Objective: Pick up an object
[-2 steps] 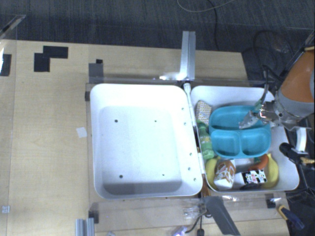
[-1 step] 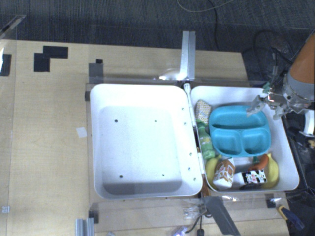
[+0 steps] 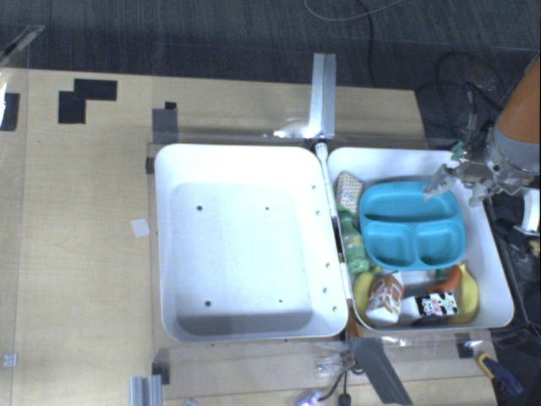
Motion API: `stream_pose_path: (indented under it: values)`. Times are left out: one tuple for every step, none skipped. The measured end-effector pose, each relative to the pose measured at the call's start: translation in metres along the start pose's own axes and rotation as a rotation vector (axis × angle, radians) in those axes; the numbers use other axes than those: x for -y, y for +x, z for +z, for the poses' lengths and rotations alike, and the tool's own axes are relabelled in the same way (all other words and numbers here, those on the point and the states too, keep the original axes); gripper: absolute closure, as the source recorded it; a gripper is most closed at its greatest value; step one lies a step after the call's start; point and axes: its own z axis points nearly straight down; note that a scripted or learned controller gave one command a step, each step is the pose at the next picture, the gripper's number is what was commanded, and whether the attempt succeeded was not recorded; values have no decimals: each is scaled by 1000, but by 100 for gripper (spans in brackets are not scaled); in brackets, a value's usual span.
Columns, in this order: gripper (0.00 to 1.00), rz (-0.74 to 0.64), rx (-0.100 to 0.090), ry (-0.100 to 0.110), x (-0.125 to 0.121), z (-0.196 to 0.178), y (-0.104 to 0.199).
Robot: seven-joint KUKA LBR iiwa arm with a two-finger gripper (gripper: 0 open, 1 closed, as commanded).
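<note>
Toys crowd the right bin — a blue divided tray, a banana, a small carton and green pieces along its left wall. Above the tray's far right corner hovers the claw, nothing between its fingers; spread or closed, I cannot tell. Beside it on the table sits the left bin.

Two white bins sit side by side on the surface. The left bin is bare; the right bin holds a blue divided tray, with small toys crowded along its left and near sides. The hand hangs above the tray's far right corner.
</note>
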Motion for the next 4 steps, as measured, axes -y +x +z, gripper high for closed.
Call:
stream_pose_path:
  values:
    - [0,0,0,0,0,0,0]
    - [0,0,0,0,0,0,0]
    - [0,0,0,0,0,0,0]
    - [0,-313,0,-1,-7,25,5]
